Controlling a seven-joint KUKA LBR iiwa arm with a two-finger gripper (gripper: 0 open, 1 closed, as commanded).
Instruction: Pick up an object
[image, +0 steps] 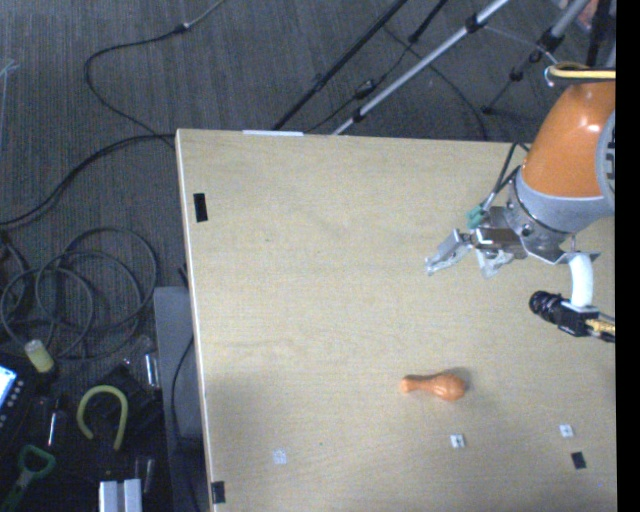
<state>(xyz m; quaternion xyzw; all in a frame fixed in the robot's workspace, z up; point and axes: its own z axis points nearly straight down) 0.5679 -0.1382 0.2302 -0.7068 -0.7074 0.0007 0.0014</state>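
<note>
Gripper (452, 254) above orange object (436, 386)

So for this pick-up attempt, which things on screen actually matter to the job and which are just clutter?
Part of the job:
- orange pear-shaped object, lying on the wooden board
- gripper, above the board, apart from the object

Just lying about:
- cables on the floor
- green hook-shaped tool
- small markers on the board

One camera hangs above the pale wooden bench top (330, 300) and looks down on it at a slant. It sits far enough off to take in most of the board, plus the dark grey carpeted floor (90, 120) along the left and top edges. The grey and orange robot arm (570, 160) comes in from the right side.
</note>
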